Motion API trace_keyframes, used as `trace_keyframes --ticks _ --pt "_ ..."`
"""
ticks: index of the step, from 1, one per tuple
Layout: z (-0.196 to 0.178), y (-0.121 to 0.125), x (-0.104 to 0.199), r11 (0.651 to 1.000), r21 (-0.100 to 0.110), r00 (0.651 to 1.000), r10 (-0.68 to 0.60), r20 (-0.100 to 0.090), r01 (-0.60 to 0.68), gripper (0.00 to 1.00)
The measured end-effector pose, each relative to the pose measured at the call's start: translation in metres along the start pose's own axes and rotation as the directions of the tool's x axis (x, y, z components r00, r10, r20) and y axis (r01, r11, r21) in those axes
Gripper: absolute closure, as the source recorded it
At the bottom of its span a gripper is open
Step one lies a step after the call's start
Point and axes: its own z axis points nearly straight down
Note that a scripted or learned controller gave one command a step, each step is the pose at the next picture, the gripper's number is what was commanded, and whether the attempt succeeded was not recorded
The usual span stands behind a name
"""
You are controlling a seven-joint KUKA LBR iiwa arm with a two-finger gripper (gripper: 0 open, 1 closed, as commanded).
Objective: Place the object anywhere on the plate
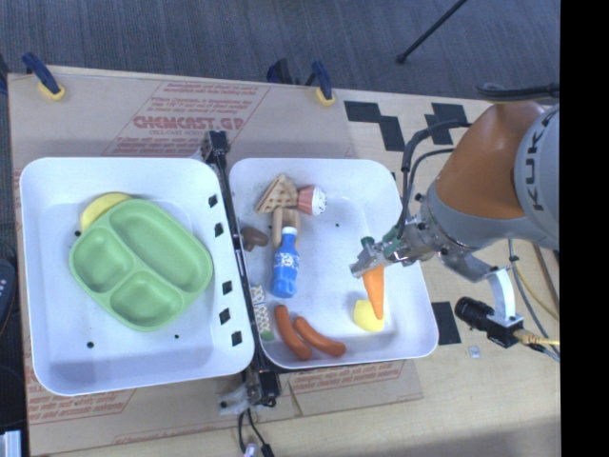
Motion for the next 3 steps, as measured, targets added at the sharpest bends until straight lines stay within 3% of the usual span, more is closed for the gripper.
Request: trace_keyframes --ticks 1,2,3 --pt "0.03 -0.002 0.057 0.987 0.002 0.987 -0.159 -0.002 0.159 1.0" --pt "0.035 0.021 0.119 0.998 0.002 0.998 0.064 -0.001 -0.064 1.0" --pt "0.035 0.075 0.181 0.974 0.003 0.974 0.225 -0.001 -0.225 1.0"
